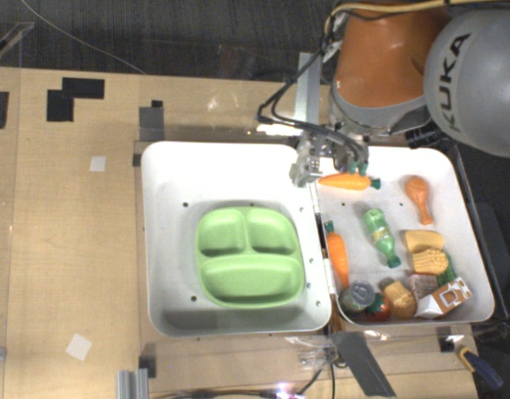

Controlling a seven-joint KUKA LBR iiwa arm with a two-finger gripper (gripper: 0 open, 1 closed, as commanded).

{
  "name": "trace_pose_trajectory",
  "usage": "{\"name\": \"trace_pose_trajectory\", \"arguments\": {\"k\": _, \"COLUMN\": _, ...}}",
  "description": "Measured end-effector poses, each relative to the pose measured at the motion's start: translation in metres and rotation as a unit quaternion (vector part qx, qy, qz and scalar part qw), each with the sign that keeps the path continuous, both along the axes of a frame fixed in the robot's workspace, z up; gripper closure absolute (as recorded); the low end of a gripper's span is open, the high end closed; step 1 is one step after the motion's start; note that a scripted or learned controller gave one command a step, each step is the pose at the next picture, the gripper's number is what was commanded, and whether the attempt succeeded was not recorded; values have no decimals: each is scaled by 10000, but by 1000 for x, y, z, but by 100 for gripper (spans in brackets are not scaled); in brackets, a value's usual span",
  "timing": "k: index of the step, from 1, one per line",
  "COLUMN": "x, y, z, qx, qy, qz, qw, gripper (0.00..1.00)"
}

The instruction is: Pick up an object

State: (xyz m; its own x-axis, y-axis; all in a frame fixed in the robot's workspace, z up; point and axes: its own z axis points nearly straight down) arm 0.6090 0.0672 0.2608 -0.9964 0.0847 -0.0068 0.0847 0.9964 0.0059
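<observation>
My gripper [326, 160] hangs over the far left corner of the right bin [469, 223], below the orange wrist band. Just under and to the right of it an orange toy carrot [346, 182] lies crosswise with its green tip pointing right. It sits close against the gripper, and contact is unclear. A second carrot [338, 258] lies along the bin's left wall. A green bottle [380, 235] and a chicken drumstick [419, 196] lie further right.
The left bin [155, 223] holds a green divided plate [248, 256]. The right bin's near corner is crowded with bread [424, 240], corn [429, 261], a can [357, 295] and a small carton [448, 296]. The arm's body covers the far right.
</observation>
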Motion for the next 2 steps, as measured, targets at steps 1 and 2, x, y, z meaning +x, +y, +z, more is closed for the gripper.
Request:
{"name": "trace_pose_trajectory", "arguments": {"k": 1, "x": -27, "y": -56, "z": 18, "qx": -38, "qy": -23, "qz": 1596, "qw": 9872, "gripper": 100}}
{"name": "trace_pose_trajectory", "arguments": {"k": 2, "x": 34, "y": -84, "z": 6, "qx": -31, "qy": -15, "qz": 1140, "qw": 9935, "gripper": 100}}
